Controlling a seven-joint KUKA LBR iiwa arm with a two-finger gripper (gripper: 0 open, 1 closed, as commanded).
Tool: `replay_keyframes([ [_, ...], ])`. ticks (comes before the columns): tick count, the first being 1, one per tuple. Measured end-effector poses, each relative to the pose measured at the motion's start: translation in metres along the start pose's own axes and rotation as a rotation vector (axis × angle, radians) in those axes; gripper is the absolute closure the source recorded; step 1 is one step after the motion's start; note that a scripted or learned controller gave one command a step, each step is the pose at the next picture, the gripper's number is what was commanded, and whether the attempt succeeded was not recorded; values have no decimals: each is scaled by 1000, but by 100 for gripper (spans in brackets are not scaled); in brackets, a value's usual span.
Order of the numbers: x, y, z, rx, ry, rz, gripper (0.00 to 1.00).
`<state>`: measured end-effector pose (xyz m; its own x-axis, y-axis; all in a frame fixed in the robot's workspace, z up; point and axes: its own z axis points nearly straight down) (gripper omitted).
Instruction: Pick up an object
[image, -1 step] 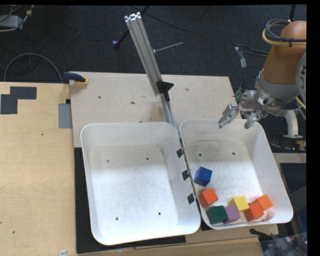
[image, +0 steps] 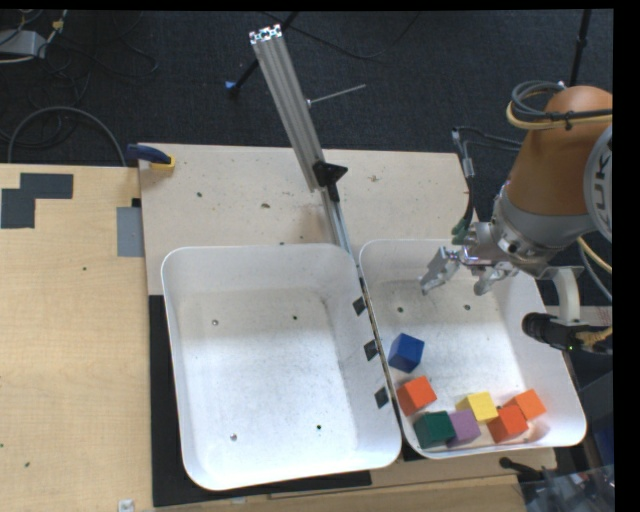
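Left bin (image: 200, 290): bare white floor.

Right bin (image: 480, 320): blue cube (image: 406, 352) near the divider edge, on its own. Orange cube (image: 416, 393), green cube (image: 434, 429), purple cube (image: 464, 425), yellow cube (image: 482, 405) and two more orange ones crowd the near edge.

Gripper (image: 460, 272) hangs over the far part of this bin, fingers spread, nothing between them.

Risk: in the cluster, fingers likely land on neighbours or wedge against the rim. The blue cube could skid toward the divider.

Bare floor of right bin (image: 470, 330) above near-edge block cluster (image: 470, 412).
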<state>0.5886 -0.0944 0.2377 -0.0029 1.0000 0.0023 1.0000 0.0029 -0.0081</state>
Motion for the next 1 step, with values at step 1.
replay_keyframes([
  [1,13,-63,51,5,0,5,0],
])
